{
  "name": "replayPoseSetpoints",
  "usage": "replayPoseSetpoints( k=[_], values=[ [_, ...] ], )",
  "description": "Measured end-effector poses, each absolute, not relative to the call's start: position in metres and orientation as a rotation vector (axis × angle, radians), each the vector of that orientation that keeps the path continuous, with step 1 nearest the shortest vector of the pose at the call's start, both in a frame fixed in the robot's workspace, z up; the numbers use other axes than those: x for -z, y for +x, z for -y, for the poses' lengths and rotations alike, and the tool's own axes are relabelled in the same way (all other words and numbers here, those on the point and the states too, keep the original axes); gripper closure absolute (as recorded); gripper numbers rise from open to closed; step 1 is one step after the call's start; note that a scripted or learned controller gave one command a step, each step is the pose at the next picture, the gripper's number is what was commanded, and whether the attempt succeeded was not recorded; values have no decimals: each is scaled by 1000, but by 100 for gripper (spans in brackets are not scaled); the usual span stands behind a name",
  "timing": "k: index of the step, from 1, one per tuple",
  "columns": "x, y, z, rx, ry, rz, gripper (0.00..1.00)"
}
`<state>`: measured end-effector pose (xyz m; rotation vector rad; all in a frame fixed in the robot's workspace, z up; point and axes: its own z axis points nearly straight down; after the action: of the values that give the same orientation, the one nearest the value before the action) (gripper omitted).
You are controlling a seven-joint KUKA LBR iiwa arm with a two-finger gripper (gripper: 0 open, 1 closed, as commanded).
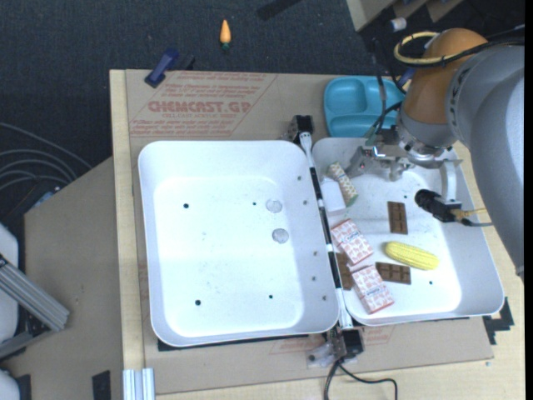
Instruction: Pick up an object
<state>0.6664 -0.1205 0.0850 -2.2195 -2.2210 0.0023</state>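
The right bin (pixel 466 294) holds several items. A yellow corn cob (pixel 410 255) lies near its middle, with a brown chocolate bar (pixel 398 217) behind it and another (pixel 392 272) in front. Two red-and-white boxes (pixel 351 242) (pixel 371 288) lie along the left side beside a dark bar (pixel 342 270). A pale wrapped bar (pixel 342 182) rests near the back left corner. My gripper (pixel 381 158) hangs low over the bin's back edge, just right of the wrapped bar and behind the chocolate bar. Nothing shows in its grasp.
The left bin (pixel 166 307) holds two small grey discs (pixel 274 207) (pixel 281 237). A blue tray (pixel 356 105) stands on the bench behind the right bin. A black clip (pixel 301 127) sits at the back where the two bins meet.
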Motion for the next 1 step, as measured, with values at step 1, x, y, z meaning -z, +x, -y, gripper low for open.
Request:
replayPoseSetpoints(
  k=[1],
  values=[
    [-122,633,199,-3,-2224,2220,0]
  ],
)
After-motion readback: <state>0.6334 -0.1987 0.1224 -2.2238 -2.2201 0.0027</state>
